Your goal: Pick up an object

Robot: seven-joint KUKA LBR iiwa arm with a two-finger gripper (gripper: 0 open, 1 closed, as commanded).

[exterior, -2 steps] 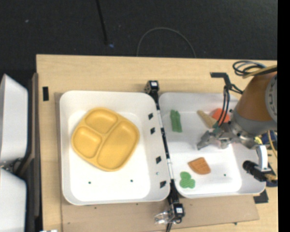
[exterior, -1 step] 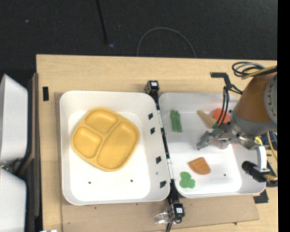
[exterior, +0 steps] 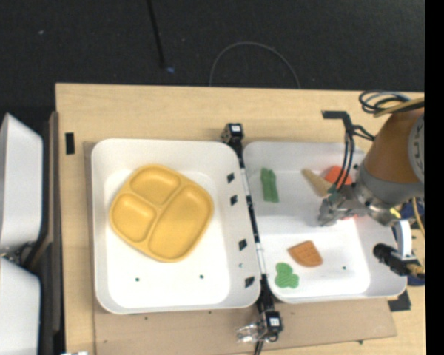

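Two shallow white bins sit side by side on a light wooden table [exterior: 74, 109]. The left bin [exterior: 111, 272] carries a yellow divided plate [exterior: 161, 211] with three compartments, lying flat near the bin's middle and turned at a slant to the bin's walls.

The right bin [exterior: 355, 287] holds several small things. A green rectangular block [exterior: 268, 185] lies toward the far left part of the bin, its long side running roughly front to back. A brown, toast-like piece [exterior: 305, 254] lies nearer the front, and a small green leafy-looking toy [exterior: 286, 276] sits just beside it, close to the bin's front left corner. Toward the far side, a tan wedge-shaped piece [exterior: 314, 180] lies next to an orange-red object [exterior: 333, 174], which is partly hidden by cables and the arm.

The arm [exterior: 394, 157] reaches in from the right, its orange band showing above the grey wrist. The gripper [exterior: 328, 214] hangs low over the middle of the right bin, just in front of the tan wedge and well apart from the brown piece and the green block. Whether its jaws are apart or together I cannot tell; no object is visible between them.
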